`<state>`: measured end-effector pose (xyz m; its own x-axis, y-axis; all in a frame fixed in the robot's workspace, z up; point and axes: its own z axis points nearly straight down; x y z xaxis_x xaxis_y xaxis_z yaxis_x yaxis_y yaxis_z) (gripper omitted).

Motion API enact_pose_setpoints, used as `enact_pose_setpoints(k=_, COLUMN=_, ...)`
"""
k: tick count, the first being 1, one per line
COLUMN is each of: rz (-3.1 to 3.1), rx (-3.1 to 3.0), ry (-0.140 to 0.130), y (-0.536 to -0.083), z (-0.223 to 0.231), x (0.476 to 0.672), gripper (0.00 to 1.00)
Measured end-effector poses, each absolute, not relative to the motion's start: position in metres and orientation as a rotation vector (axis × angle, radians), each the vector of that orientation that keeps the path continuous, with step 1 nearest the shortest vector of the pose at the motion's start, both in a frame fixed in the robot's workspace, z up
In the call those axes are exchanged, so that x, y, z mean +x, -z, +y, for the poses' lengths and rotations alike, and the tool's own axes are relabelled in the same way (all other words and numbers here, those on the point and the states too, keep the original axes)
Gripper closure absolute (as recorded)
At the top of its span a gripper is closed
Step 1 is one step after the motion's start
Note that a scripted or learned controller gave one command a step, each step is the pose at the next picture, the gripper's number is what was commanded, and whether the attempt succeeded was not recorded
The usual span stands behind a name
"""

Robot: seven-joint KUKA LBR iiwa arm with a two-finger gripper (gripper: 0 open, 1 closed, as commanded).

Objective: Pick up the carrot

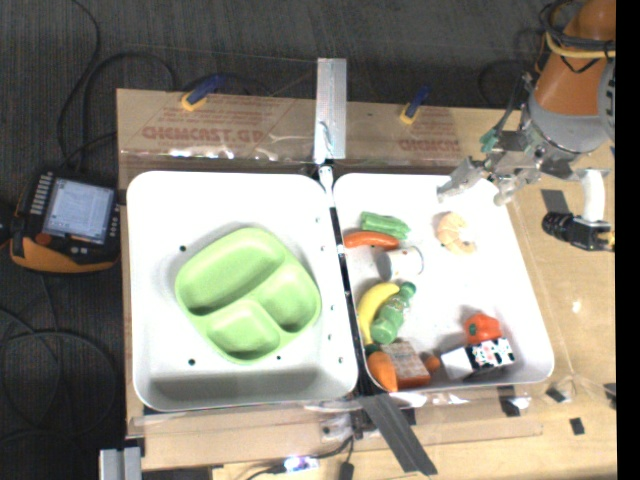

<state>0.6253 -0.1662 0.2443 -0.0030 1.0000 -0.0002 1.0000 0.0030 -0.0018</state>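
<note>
Camera view: the grey arm with its orange band enters from the right, and its two-finger pincer (478,182) hangs over the upper right corner of the right-hand shallow white bin (520,268), fingers spread and nothing between them.

The carrot, a short orange plastic cone (381,370), lies at the bottom left corner of that bin, close against the divider wall and the near rim. A brown rectangular block (405,363) sits touching its right side; the yellow plastic banana (373,306) and small green bottle (393,313) lie just above it. The pincer is well apart from it, diagonally across the bin.

Other items in the same bin: a red-orange chilli shape (370,239), a green pod (385,224), a pale shrimp-like piece (455,230). The left bin holds a light green compartment tray (248,293).

Handling judgement: toy carrot is likely light, rigid and smooth, so it may slip or roll. The free flanks are few; closing across the thick end, fingers aligned along the wall, looks best. The crowding block and corner walls risk finger collision.
</note>
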Motion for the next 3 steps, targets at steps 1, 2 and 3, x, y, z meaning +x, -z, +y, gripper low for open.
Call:
enact_pose_setpoints(k=1, rz=-2.481, rx=-1.925, ry=-0.002, y=-0.187, z=-0.126, x=0.588, gripper=0.00)
enact_pose_setpoints(k=2, rz=-2.641, rx=-1.706, ry=-0.003, y=-0.230, z=-0.184, x=0.588, gripper=0.00)
enact_pose_setpoints(k=3, rz=-2.736, rx=-1.541, ry=0.001, y=-0.151, z=-0.124, x=0.581, gripper=0.00)
